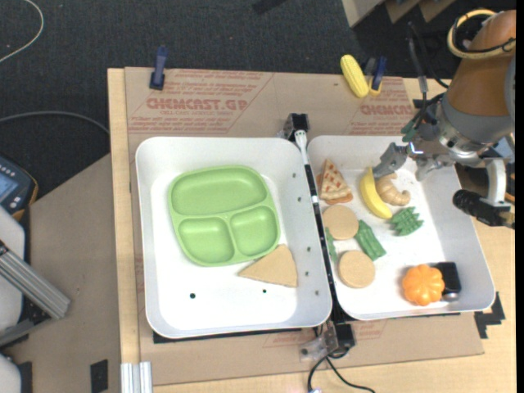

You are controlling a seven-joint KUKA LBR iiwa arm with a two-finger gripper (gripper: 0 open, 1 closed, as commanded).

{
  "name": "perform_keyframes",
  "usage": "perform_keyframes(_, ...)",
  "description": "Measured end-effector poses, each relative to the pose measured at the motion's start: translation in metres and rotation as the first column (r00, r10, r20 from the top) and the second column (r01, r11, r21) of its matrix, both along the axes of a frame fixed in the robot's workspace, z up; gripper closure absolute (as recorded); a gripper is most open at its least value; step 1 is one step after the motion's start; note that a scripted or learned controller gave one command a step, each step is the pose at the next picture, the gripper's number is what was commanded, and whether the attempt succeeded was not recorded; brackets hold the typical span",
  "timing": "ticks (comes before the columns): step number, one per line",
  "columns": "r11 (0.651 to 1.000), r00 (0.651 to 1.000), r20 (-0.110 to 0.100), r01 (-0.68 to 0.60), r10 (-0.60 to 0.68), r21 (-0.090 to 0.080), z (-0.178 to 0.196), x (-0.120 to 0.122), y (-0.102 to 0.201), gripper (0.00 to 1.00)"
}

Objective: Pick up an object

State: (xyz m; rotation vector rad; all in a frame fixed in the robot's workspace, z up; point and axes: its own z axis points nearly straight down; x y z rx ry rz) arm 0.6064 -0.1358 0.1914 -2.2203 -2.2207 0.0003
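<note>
Gripper (391,164) just above banana (374,196), right bin (467,244)

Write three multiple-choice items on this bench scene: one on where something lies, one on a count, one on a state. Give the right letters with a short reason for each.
1. Where does the tan wedge lie?
A. in the left bin, beside the green tray
B. in the right bin, on the banana
C. on the cardboard outside both bins

2. How many round tan discs lie in the right bin?
A. one
B. two
C. four

3. How does the green tray sit?
A. flat, open side up
B. flipped upside down
C. standing on its edge

Answers:
1 A: the wedge rests on the left bin's floor at the tray's lower right corner.
2 B: one disc lies above the other, near the bin's left wall.
3 A: its three compartments face the camera.
</note>
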Motion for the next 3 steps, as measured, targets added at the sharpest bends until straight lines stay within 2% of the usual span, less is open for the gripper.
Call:
perform_keyframes(1, 1.0, 1.0, 0.005, -0.002, 0.002, -0.002, -0.014, 0.033, -0.011, 0.0)
perform_keyframes(2, 1.0, 1.0, 0.01, -0.005, 0.005, -0.002, 0.035, 0.063, 0.029, 0.0)
perform_keyframes(3, 1.0, 1.0, 0.008, -0.002, 0.002, -0.003, 0.043, 0.061, 0.027, 1.0)
